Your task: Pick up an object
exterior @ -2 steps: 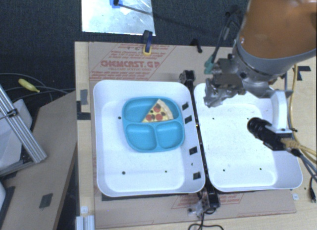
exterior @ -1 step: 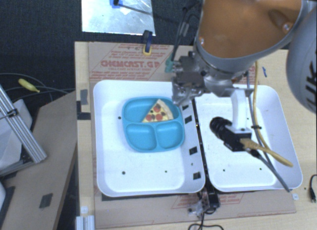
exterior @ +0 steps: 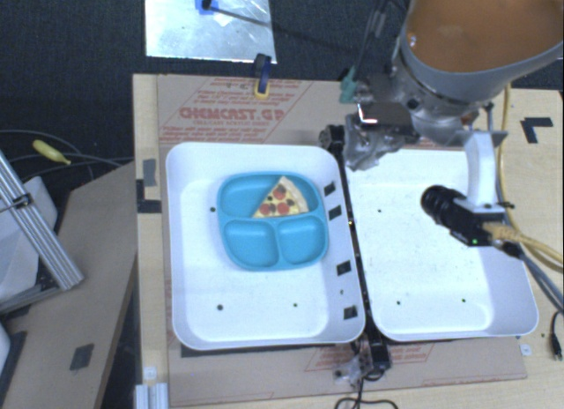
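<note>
Inside the left of two white bins (exterior: 189,310) sits one blue divided plate (exterior: 271,222); one pizza slice (exterior: 283,197) fills its upper section. Cardboard (exterior: 229,103) reads "CHEMCAST GP"; gripper (exterior: 370,147) fingers' state unclear.

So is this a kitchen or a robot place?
Most likely a robot lab, not a kitchen. A big robot arm hangs over two white bins, and the bench is cardboard with cables around. The pizza slice on the blue plate looks like a toy.
</note>
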Action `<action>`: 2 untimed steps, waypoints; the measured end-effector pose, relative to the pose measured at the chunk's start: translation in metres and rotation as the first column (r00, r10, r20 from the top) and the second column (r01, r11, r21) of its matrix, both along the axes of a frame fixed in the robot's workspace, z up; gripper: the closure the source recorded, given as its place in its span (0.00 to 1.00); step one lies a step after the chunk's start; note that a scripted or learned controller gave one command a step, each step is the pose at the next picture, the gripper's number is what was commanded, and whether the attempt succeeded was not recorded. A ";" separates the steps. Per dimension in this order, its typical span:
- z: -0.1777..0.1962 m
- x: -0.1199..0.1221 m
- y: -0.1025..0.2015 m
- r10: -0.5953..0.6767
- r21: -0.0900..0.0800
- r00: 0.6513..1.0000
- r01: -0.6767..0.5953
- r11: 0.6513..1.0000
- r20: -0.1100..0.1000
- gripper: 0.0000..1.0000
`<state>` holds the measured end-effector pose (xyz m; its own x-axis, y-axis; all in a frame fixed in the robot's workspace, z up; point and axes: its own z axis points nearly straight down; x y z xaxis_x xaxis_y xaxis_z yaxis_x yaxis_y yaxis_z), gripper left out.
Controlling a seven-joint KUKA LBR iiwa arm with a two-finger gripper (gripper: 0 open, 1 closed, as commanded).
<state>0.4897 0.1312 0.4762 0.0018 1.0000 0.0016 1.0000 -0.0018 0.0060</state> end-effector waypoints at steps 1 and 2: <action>-0.050 -0.004 0.022 0.006 -0.002 1.000 -0.006 1.000 -0.008 1.00; 0.043 -0.003 -0.025 -0.001 0.001 1.000 0.001 1.000 0.006 1.00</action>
<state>0.4870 0.1061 0.5190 0.0032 1.0000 0.0026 0.9999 -0.0032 0.0125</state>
